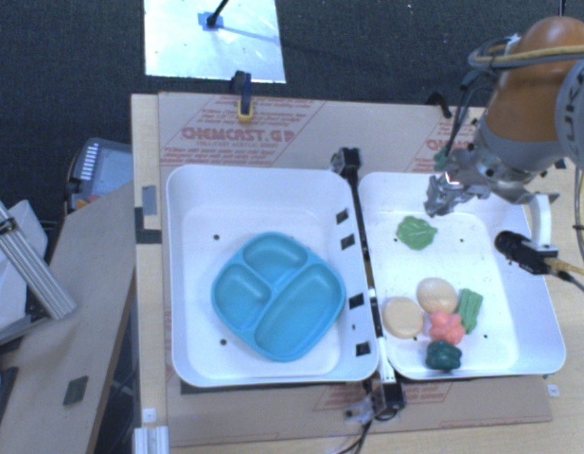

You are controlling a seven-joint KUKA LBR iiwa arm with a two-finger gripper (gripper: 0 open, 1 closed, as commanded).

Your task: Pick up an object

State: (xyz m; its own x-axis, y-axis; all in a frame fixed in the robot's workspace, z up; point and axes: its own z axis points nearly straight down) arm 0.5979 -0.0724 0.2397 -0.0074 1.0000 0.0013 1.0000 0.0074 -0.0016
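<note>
My gripper [443, 200] hangs over the back of the right bin [500, 253], just up and right of a light green leafy toy [416, 232]. Nothing shows between its tips. Toward the front of that bin lies a cluster: a pale cream egg-shaped piece [437, 295], a tan round disc [402, 317], a green ridged piece [469, 308], a pink-orange lumpy piece [447, 327] and a dark green broccoli-like piece [443, 356].
The left bin [202, 253] carries a blue divided plate [276, 294]. A black divider with clips [358, 253] runs between the bins. The arm's grey body and orange band [538, 83] stand over the right bin's far right corner.
</note>
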